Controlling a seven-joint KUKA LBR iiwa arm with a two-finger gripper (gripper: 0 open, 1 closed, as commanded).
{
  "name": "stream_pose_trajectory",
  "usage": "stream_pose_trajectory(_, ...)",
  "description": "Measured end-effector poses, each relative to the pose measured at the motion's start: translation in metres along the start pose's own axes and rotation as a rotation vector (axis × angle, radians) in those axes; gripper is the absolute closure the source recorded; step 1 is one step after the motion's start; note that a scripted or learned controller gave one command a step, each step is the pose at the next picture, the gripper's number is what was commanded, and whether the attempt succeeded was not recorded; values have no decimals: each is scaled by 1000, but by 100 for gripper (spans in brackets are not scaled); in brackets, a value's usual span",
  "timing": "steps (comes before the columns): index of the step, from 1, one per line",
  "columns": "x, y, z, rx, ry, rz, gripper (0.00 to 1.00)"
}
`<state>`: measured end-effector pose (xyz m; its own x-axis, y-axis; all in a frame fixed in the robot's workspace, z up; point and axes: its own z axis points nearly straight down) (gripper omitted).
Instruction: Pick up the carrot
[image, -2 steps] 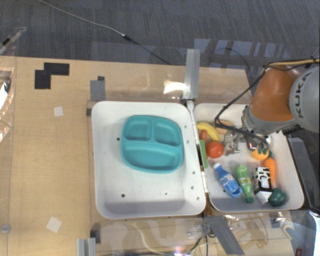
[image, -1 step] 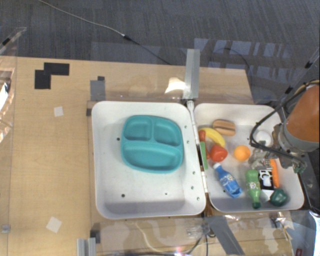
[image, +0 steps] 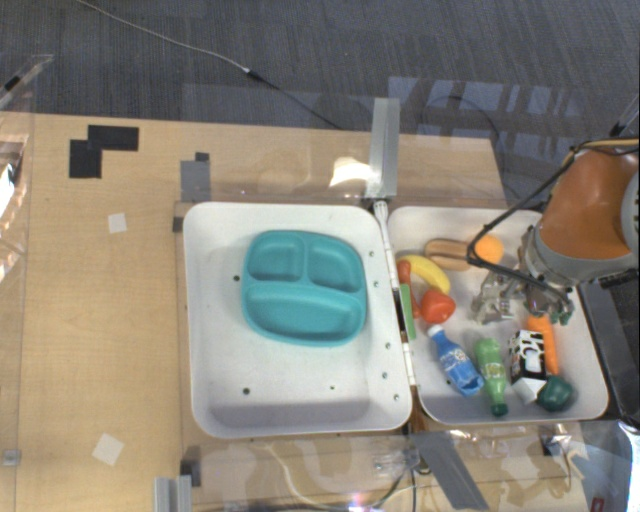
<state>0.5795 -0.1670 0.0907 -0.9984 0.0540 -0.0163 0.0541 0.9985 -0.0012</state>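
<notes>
1. Reaching in from the right, my arm hangs my gripper over the right bin.
2. I cannot tell its state.
3. The carrot lies just right of it, beside the milk carton.

The picture is bright enough and a bit soft, so small things look a little fuzzy. A bright white shine sits on the clear sheet just above the two bins. Pale streaks and patches of glare show near the top and along the bottom edge too. The left bin has a soft grey shadow along its bottom edge. The teal tray throws a faint shadow on its left side. The wooden bench looks evenly lit.
</notes>
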Motion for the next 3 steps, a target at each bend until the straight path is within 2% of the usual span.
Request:
stream_pose_trajectory(1, -32, -38, 2, 2, 1, -40, 0)
stream_pose_trajectory(2, -93, -32, 3, 0, 1, 159, 0)
stream_pose_trajectory(3, -88, -33, 1, 0, 6, 219, 0)
